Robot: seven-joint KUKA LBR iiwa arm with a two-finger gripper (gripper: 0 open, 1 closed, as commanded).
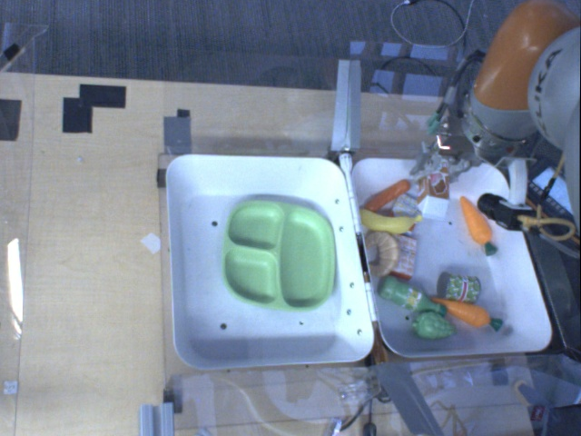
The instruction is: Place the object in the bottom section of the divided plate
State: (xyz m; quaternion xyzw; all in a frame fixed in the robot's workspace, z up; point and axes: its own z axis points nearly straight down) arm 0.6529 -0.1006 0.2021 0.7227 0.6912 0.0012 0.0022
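Over right bin [536, 330], gripper [438, 163] above carrot [388, 194], green plate [280, 253] apart

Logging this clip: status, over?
End effector over right bin's top edge, above carrot and banana. Divided plate in left bin, nothing placed.

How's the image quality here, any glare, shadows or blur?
Camera view: soft overall; the toys in the right bin have fuzzy edges, and the gripper is too blurred to read. A bright glare streak sits on the bench at far left. A soft shadow falls around the green divided plate in the left bin.
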